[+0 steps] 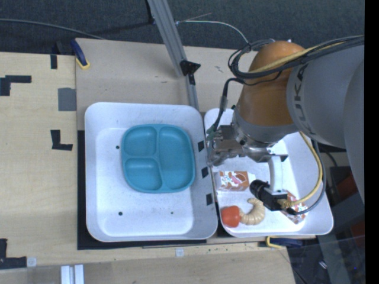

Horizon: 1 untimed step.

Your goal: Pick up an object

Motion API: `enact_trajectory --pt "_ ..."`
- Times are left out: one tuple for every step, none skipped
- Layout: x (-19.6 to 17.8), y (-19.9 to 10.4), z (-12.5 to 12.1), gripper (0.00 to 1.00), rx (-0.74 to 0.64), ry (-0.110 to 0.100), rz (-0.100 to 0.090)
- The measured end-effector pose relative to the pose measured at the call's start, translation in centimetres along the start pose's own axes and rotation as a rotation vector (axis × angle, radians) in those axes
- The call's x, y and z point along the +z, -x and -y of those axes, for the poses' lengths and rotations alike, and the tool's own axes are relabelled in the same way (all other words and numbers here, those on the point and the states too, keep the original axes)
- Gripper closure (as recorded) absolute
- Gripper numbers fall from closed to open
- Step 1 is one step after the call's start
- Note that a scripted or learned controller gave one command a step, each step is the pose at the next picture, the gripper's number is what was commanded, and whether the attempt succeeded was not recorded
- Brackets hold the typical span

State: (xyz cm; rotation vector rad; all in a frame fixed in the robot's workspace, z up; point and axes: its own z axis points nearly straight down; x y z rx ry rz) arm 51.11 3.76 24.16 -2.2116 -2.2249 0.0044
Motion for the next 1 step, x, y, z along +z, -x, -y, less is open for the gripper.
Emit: enact_trajectory --pt "1.12 -5.01 1.89 1.00 0.000 0.000 0.000"
